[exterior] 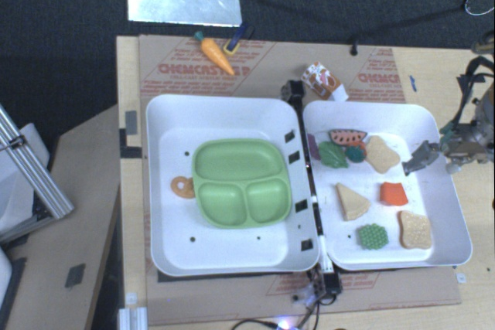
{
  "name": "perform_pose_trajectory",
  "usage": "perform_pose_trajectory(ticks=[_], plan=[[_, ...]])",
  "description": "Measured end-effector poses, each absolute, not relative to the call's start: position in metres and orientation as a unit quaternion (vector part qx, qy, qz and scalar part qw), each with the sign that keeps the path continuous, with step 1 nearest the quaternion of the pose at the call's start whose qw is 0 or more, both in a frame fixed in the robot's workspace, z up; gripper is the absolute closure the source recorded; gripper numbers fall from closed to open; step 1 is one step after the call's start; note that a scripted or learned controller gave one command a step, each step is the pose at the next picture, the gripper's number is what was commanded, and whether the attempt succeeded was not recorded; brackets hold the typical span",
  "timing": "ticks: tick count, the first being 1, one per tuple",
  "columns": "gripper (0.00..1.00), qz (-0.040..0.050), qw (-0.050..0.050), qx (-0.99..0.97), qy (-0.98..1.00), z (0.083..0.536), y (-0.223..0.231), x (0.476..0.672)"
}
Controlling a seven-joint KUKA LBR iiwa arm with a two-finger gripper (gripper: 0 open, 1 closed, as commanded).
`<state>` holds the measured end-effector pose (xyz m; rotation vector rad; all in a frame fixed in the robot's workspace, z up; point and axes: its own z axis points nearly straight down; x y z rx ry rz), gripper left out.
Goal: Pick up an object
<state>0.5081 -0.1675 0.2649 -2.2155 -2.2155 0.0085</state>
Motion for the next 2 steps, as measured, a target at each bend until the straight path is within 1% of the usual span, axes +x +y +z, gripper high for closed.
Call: perform_pose_trajectory(ticks=[1, 2], plan=[[0.0, -0.0004, -0.001, -0.706, -0.708, 0.271, -0.167, 0.51], [0.0, -0.0001, 0.0, -0.707, -0.708, 0.228, -0.164, 0.506]])
